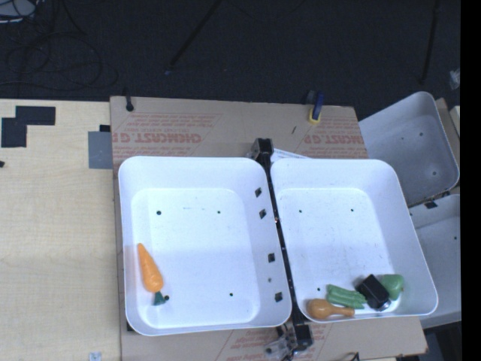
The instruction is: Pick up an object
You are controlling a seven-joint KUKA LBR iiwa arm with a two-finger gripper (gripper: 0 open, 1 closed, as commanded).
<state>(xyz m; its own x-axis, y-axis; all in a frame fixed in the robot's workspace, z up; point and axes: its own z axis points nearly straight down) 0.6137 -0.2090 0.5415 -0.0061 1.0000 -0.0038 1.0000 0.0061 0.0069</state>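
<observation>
A pale wooden counter (52, 232) runs along the left of the camera view. It carries two black patches and one grey patch near its far edge, toward 10 o'clock of the bins. A sheet of brown cardboard (225, 130) with red print lies on the counter under both bins. At the cardboard's far edge stand one small black peg (129, 105), at 11 o'clock, and one blue and yellow clamp (316, 108), at 1 o'clock. Beyond it, across the top of the view, the floor is dark, with loose cables trailing over it. At 3 o'clock a grey metal panel (417, 138) leans beside the right bin.

There are two white bins, set side by side with their rims touching along a black joining strip (272, 235).

The left bin (192, 175) holds one thing: an orange toy carrot (149, 268). It lies at about 8 o'clock in that bin, close to the left wall, its green top (159, 299) pointing toward 6 o'clock.

The right bin (338, 175) holds four things, all bunched at about 5 o'clock against its near wall. A black block (373, 292) lies tilted in the middle of the bunch. At its 9 o'clock is one green pod (345, 297), touching it. At its 2 o'clock is one rounded green piece (391, 283), partly hidden behind the block. One tan, pear-shaped piece (328, 310) lies at 7 o'clock of the block, just beside the pod and nearest the rim.

All five loose things rest on the bin floors.
</observation>
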